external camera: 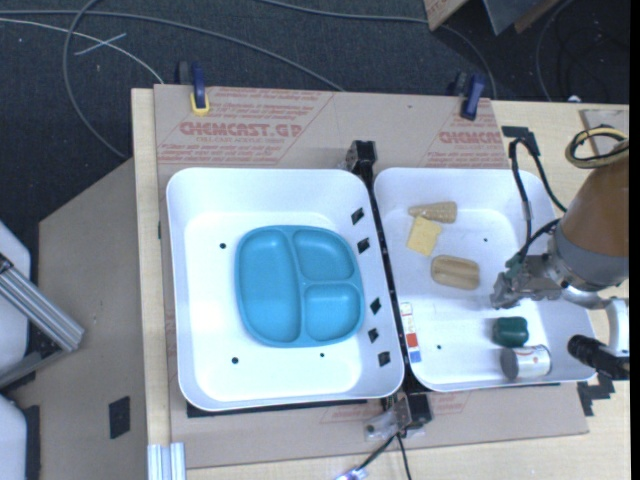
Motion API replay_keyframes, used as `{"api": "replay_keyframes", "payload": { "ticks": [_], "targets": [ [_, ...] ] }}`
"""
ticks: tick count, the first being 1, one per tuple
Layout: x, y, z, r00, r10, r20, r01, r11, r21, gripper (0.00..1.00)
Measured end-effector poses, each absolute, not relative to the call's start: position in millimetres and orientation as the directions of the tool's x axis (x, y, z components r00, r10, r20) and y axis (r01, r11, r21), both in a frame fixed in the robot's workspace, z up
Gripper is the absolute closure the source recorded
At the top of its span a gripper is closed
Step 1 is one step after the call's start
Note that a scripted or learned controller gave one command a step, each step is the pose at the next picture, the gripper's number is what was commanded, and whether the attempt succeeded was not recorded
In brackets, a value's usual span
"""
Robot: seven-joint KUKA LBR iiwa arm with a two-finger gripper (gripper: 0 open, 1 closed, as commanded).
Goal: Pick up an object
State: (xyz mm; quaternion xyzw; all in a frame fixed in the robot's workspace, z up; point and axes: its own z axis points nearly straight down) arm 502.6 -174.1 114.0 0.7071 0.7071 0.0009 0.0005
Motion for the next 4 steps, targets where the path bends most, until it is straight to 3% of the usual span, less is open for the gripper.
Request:
{"api": "replay_keyframes", "payload": {
  "ticks": [3, 4],
  "targets": [
    [510.8, -185.9, 272.8, -0.001, 1.000, -0.003, 1.000, 0.001, 0.008, 1.00],
    [511.6, -185.9, 279.6, -0.002, 1.000, -0.001, 1.000, 0.002, 0.003, 1.00]
  ]
}}
